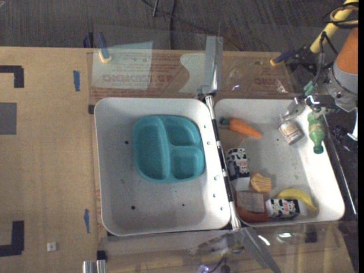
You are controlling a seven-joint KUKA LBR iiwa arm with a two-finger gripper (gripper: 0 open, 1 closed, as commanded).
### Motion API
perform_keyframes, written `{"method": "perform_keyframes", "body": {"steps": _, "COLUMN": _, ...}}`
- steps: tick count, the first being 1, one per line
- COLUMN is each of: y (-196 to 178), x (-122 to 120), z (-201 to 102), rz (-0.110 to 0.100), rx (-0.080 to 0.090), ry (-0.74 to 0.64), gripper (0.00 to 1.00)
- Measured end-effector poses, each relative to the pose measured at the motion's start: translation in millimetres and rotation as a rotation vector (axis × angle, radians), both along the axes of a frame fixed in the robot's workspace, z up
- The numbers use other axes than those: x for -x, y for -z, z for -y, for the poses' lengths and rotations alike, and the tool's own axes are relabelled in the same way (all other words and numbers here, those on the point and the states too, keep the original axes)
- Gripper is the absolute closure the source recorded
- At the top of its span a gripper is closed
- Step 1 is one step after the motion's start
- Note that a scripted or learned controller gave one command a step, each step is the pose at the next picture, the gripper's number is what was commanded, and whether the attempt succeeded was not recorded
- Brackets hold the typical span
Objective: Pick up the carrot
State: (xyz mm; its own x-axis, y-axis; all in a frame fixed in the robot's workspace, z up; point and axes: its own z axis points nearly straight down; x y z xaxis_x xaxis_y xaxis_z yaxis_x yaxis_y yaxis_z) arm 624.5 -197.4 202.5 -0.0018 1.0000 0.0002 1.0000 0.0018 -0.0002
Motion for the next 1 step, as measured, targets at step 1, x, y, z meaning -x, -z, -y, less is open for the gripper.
{"method": "perform_keyframes", "body": {"steps": 1, "y": 106.4, "x": -37.0, "z": -61.8, "rz": 0.002, "rx": 0.001, "ry": 0.052, "gripper": 0.0}}
